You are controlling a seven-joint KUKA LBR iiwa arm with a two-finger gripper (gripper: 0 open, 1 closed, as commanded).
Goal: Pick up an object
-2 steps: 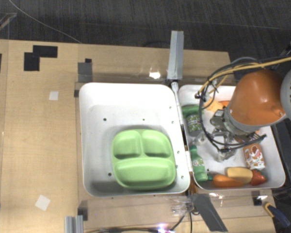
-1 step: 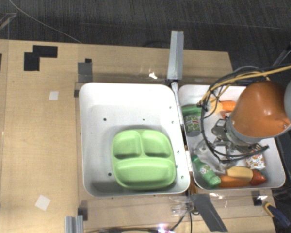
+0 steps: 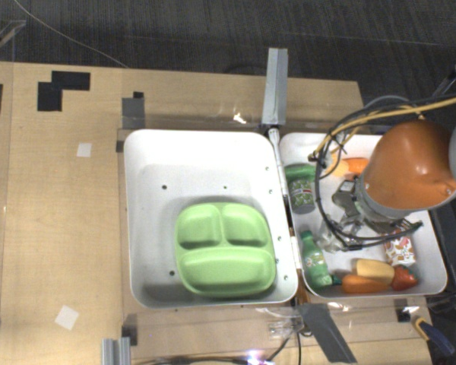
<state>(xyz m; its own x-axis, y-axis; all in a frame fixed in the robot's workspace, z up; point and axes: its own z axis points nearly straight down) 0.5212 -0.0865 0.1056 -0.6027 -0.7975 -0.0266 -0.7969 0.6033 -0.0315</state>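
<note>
My gripper (image 3: 349, 220) hangs low over the middle of the right bin (image 3: 439, 268), largely hidden under the arm's orange band (image 3: 409, 166) and its cables. Around it lie a green can (image 3: 301, 188) at the bin's left wall, a green bottle (image 3: 315, 259) below the can, and a yellow piece (image 3: 372, 268) on an orange-red piece (image 3: 367, 284) at the front. A red item (image 3: 405, 278) and a white-and-red packet (image 3: 400, 251) lie to the front right. An orange item (image 3: 356, 165) peeks out behind the arm. Nothing shows held in the gripper.
The left bin (image 3: 152, 173) holds a green divided plate (image 3: 225, 248) toward its front. A grey metal post (image 3: 274, 86) stands behind the wall between the two bins. Wooden bench (image 3: 53, 226) stretches to the left.
</note>
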